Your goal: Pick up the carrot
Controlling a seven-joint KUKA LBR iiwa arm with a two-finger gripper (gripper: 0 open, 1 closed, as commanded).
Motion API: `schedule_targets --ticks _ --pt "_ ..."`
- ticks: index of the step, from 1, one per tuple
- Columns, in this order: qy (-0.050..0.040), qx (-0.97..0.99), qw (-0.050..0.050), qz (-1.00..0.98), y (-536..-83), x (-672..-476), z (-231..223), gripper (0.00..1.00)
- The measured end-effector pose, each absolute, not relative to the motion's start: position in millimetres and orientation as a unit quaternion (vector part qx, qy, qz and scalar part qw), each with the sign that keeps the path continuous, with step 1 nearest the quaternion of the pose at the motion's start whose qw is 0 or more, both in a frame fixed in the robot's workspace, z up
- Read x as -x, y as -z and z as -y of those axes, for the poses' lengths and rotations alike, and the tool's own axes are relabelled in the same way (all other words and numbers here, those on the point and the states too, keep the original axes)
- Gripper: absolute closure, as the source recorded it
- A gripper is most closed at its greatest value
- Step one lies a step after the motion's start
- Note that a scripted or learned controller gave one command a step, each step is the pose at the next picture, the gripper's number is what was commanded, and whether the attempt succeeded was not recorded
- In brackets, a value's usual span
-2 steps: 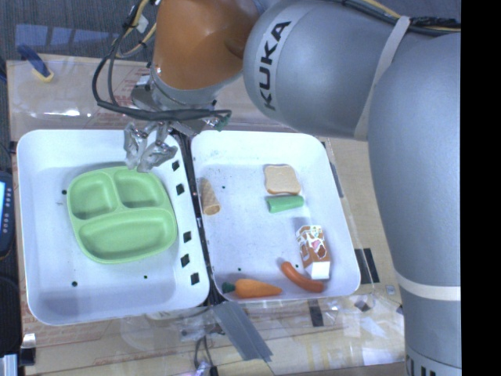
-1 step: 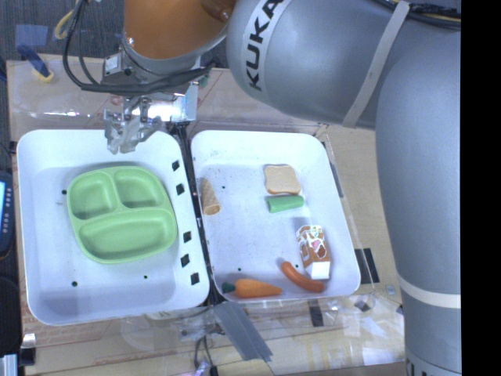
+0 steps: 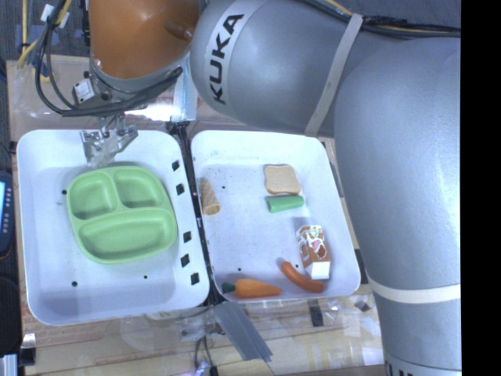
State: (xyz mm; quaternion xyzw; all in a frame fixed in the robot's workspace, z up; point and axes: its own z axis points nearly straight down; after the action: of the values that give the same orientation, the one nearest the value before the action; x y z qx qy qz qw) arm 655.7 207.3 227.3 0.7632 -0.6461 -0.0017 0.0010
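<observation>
The carrot (image 3: pixel 254 289) is orange with a green stub at its left end. It lies flat along the front wall of the right bin (image 3: pixel 235 151), near that bin's front left corner. My gripper (image 3: pixel 107 142) hangs under the orange wrist band over the back edge of the left bin (image 3: pixel 39 288), just behind a green divided plate (image 3: pixel 120 214). It is far from the carrot, across the divider and toward the back left. Nothing is seen held in it.
In the right bin lie a red sausage (image 3: pixel 301 277), a small printed carton (image 3: pixel 313 251), a green cylinder (image 3: pixel 284 203), a bread slice (image 3: pixel 282 179) and a tan cone (image 3: pixel 209 197). The sausage lies just right of the carrot. The big grey arm covers the right side.
</observation>
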Motion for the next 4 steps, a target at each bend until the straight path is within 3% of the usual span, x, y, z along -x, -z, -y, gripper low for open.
schedule_targets --ticks 1,2,3,4 --pt "0.0007 -0.683 0.0 0.73 -210.3 -615.2 -218.8 1.0" --pt "0.0019 -0.689 0.002 0.725 -164.3 -622.2 -214.6 1.0" --pt "0.0001 -0.567 -0.002 0.824 -188.7 -619.8 -214.0 1.0" --pt "0.0 -0.371 0.0 0.929 -181.9 -621.9 -203.1 1.0"
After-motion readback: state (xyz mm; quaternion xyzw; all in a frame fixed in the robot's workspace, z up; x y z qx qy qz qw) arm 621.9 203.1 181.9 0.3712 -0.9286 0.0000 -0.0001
